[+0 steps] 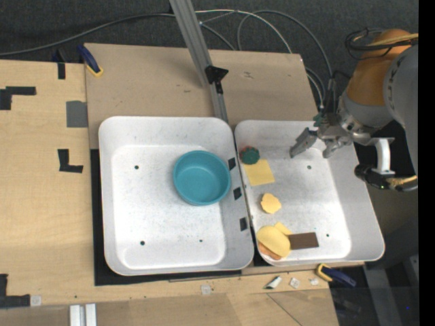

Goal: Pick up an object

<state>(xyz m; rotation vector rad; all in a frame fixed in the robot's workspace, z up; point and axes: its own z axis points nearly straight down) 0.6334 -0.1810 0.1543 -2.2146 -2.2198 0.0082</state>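
The end effector (317, 143) hangs wide open and holding nothing over the upper right of the right bin (353, 209), so it should drop straight down over the yellow square (259, 174) lying flat near the frame's middle before it squeezes.

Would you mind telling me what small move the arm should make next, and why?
Probably shift the end effector leftward over the flat pale-yellow square and descend: its fingers appear spread and hold nothing, hovering above the right white bin, and that piece lies closest.
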